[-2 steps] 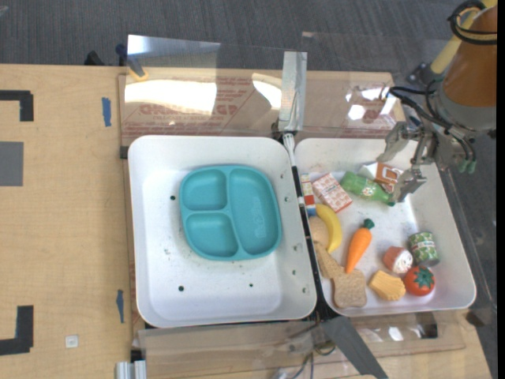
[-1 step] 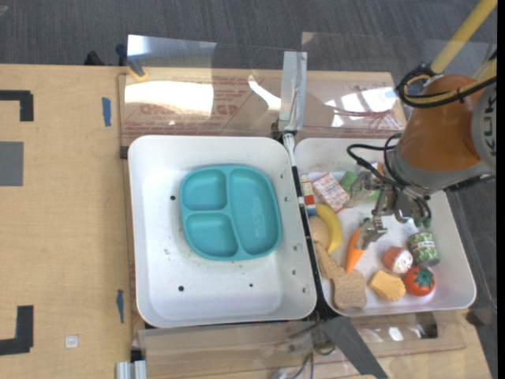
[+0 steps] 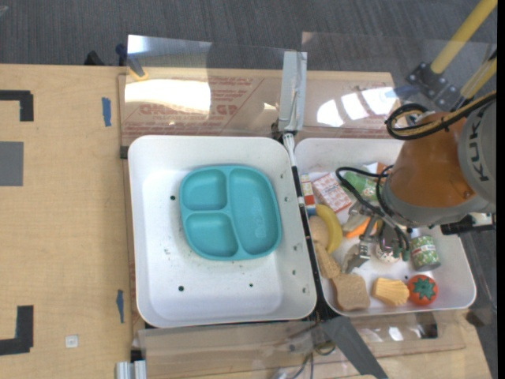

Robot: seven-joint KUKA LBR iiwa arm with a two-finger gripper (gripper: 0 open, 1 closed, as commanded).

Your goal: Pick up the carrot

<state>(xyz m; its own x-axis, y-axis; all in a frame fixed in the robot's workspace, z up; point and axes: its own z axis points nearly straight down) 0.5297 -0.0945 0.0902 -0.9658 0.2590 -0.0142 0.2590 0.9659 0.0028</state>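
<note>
The carrot (image 3: pixel 356 227) shows as a small orange sliver in the right bin (image 3: pixel 461 294), just right of the banana (image 3: pixel 327 229). Most of it is hidden under the gripper. The gripper (image 3: pixel 369 245) hangs low into the middle of the right bin, directly over and touching or nearly touching the carrot's right end. The orange wrist band (image 3: pixel 430 172) rises above it and hides what lies underneath. Whether anything sits in the gripper cannot be made out.
Crowding the right bin are a red-and-white snack packet (image 3: pixel 327 192), a green item (image 3: pixel 359 182), a green can (image 3: pixel 424 253), a tomato (image 3: pixel 422 289), a yellow piece (image 3: pixel 390 291) and bread (image 3: pixel 353 292). A teal divided plate (image 3: pixel 230 212) lies in the left bin (image 3: pixel 158 283).
</note>
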